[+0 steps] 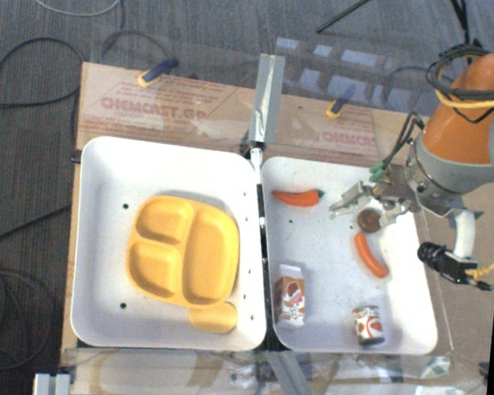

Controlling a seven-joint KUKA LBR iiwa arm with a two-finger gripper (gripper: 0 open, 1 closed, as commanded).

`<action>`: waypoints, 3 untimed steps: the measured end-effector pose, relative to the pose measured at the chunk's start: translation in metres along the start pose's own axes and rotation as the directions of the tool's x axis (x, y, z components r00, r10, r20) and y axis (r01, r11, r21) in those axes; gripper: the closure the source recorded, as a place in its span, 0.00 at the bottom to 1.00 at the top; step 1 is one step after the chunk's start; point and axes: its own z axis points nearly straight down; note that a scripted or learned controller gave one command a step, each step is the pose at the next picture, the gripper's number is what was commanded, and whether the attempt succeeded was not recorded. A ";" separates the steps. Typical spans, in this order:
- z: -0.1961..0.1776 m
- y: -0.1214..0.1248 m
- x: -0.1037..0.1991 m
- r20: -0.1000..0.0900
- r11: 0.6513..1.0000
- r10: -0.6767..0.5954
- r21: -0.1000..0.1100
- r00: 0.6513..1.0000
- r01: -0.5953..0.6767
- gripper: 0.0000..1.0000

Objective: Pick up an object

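Near the right bin's (426, 329) back edge, the end effector (371, 207) hangs spread open, holding nothing.

- The bench (177, 110) is topped with a brown board printed with red lettering.
- Two white bins rest on it side by side: the right bin (409, 328) lies under the jaws, the left bin (102, 238) well to their left.
- Two yellow-and-blue clamps (157, 71) sit on the board's far edge.

Yellow tray (185, 250), orange carrot (297, 197) — both bins (95, 220) white.
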 end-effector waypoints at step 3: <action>0.153 0.100 0.007 0.007 0.999 -0.052 -0.005 0.999 0.053 0.00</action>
